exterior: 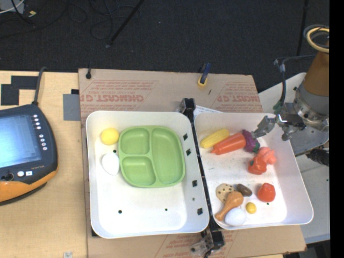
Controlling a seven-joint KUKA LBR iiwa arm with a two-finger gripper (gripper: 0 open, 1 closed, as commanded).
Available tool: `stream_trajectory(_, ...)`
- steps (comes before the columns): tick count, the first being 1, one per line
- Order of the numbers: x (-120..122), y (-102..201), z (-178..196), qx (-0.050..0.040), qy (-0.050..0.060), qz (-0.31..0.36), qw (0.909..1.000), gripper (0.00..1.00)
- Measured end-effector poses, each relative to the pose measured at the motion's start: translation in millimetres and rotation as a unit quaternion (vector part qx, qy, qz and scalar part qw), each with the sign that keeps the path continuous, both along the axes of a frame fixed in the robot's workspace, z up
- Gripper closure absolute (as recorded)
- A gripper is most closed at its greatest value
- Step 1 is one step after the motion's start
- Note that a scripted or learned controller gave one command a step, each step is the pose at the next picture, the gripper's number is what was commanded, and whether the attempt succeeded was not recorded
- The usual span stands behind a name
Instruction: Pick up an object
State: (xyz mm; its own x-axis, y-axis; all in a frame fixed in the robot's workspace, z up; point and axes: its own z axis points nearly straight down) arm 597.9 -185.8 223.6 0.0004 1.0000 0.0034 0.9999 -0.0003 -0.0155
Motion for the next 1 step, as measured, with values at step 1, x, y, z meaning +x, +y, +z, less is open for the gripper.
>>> stream_trajectory(1, 2.4, -0.3, 8.2, -0.0012, -0.006, 0.001, 1.0, 0.0)
